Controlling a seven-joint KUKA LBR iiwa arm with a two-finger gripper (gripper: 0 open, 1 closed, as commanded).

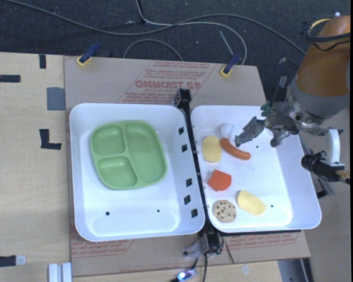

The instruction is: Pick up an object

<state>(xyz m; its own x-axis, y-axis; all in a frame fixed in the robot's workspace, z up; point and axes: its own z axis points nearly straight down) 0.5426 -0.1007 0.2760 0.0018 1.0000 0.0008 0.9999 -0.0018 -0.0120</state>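
The right bin holds several toy foods: a pale yellow piece, a red-orange sausage, a small white object, an orange-red block, a chocolate-chip cookie and a yellow lump. My gripper hangs over the bin's upper right part, just right of the sausage. It is open, its two dark fingers are spread apart, and nothing sits between them. The left finger's tip is close to the sausage's right end.
The left bin holds a green divided plate. A black divider runs between the bins. Yellow-and-blue clamps pin the cardboard at the back, and cables lie on the dark floor behind.
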